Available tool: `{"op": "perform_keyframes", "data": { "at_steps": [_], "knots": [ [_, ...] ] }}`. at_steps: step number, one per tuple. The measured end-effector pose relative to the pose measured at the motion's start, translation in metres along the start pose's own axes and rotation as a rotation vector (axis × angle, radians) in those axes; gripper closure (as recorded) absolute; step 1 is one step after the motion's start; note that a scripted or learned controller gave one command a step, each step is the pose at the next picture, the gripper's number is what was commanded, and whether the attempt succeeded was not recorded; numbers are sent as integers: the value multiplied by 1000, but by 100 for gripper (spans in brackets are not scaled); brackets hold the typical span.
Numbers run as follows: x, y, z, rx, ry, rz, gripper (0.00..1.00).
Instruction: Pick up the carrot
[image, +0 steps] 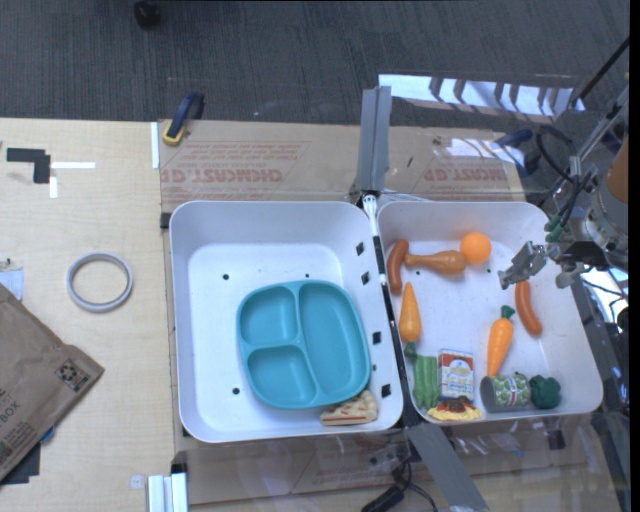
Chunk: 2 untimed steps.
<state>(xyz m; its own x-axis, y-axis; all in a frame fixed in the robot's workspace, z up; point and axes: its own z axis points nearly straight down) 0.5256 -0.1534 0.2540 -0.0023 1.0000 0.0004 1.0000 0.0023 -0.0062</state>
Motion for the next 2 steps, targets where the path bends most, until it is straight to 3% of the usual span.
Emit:
{"op": "perform_keyframes", "data": {
  "at_steps": [1, 2],
  "knots": [
    [-37, -24, 102, -1, 1, 49, 0],
    [-23, -46, 165, -4, 1, -23, 0]
  ]
}}
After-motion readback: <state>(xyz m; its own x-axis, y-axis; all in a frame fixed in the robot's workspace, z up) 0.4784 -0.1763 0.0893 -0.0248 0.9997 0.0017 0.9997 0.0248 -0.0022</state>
